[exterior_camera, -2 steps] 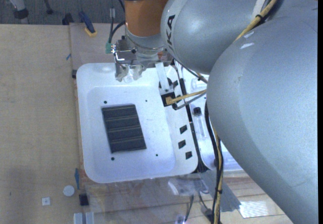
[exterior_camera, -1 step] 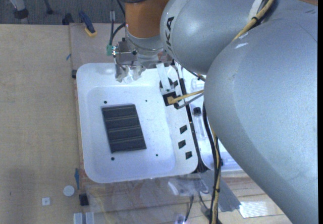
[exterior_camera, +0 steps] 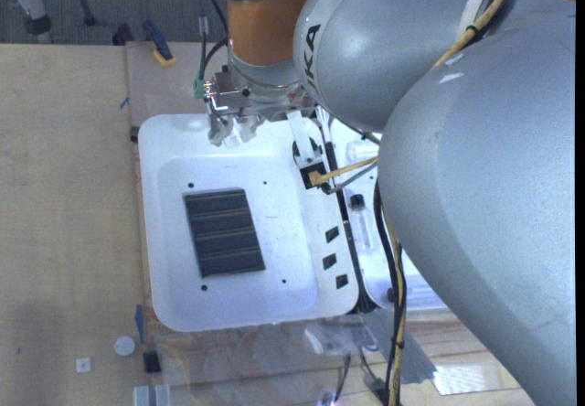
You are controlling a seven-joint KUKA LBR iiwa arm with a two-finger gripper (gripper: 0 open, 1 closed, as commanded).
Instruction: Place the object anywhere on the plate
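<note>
From the camera view above the bench, I look down at a slant on the left white bin, which sits squarely on the wooden benchtop. A dark ribbed rectangular plate lies flat on the bin's floor, nearer its left wall than its right and tilted slightly against the bin's edges. I take this to be the plate the task names, laid flat in the middle so that something can be set down on it from above.

The grey arm reaches in from the right and covers most of the second bin. Its orange band sits above the wrist, and the gripper hangs at the bin's far edge, close to the far left corner. Pale fingertips point downward there, but I cannot tell whether they are spread or closed, and I cannot make out anything between them.

I cannot identify the object to be placed anywhere in this view. The plate lies well apart from the gripper, toward the near edge of the bin, and its top is bare.
</note>
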